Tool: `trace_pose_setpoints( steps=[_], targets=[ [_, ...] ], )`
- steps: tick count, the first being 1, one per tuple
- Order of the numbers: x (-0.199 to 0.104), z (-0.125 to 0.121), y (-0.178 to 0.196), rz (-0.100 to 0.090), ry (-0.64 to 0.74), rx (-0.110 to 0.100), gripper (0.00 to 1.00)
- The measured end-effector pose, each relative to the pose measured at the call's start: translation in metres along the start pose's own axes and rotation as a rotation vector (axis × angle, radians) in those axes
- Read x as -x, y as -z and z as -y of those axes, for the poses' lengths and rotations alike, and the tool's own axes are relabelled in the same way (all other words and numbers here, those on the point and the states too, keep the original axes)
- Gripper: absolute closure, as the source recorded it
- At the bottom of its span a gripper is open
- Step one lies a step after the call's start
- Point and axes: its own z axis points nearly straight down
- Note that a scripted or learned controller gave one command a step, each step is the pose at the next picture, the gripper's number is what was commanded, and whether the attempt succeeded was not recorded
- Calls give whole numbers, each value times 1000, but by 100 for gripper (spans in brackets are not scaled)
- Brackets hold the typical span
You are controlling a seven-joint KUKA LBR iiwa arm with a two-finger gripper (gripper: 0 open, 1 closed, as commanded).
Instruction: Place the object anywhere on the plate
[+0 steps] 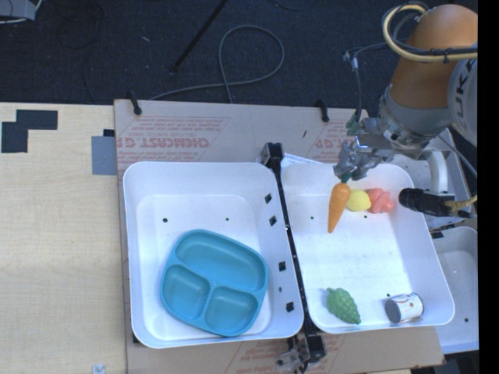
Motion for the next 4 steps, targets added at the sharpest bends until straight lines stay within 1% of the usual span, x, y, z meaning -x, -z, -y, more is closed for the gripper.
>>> trace_pose_setpoints(
  steps=[1, 2, 3, 4],
  targets=[
    [-46, -1, -21, 0, 0, -1, 100],
    [-105, -3, -37, 1, 1, -1, 100],
    [-157, -12, -39, 1, 0, 1, 100],
    [-213, -2, -54, 1, 0, -2, 100]
  ],
)
